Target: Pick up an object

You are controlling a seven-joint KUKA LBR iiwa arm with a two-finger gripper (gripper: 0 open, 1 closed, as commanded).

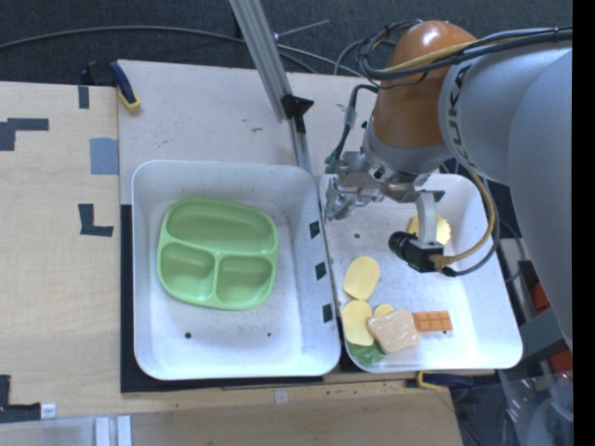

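The end effector [342, 198], its state impossible to tell, hangs over the right bin's [497, 342] far-left corner; "KUKA" partly shows on the bent arm [483, 91]. Food pieces [361, 277] lie nearer.

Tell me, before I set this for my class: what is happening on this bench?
A grey and orange robot arm reaches over the right bin, its pincer low near the bin's upper left corner. Toy food pieces lie untouched at the bin's near edge. The left bin holds a green divided plate.
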